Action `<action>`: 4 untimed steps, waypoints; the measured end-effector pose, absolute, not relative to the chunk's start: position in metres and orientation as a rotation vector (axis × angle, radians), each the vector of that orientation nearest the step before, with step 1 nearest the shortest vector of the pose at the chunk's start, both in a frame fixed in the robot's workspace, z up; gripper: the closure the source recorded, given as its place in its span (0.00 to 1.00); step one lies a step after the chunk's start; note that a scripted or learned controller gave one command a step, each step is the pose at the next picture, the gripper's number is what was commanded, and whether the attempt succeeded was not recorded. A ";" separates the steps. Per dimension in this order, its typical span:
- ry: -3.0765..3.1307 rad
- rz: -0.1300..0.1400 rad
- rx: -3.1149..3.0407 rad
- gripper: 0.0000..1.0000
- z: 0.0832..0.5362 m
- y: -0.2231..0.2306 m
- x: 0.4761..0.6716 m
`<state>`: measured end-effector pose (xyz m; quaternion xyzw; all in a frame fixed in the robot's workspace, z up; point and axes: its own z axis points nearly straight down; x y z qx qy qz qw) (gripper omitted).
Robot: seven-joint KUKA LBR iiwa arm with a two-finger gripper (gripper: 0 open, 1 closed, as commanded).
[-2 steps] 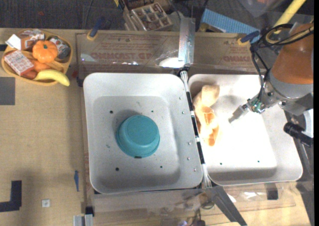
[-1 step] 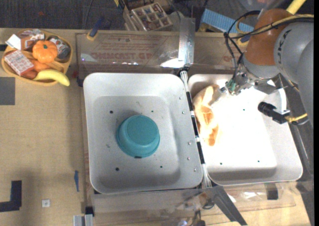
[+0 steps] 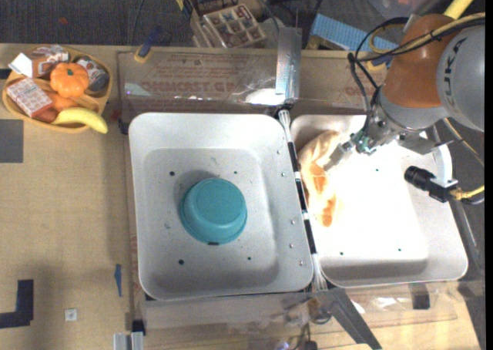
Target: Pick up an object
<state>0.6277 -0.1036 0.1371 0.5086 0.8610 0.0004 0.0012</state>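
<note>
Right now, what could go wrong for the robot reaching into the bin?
1. The claw is at the pale, soft-looking thing tucked against the right bin's wall, so it might bump that wall.
2. The glare makes the orange pieces hard to see; a grab could miss.
3. The teal bowl lies upside down in the left bin; it looks tricky to pinch.

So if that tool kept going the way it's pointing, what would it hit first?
Probably the pale, soft-looking lump at the right white bin's left edge; the tool points down-left at it, though depth is unclear.
</note>
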 end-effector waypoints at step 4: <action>2.281 0.011 2.145 0.00 0.090 -0.113 0.587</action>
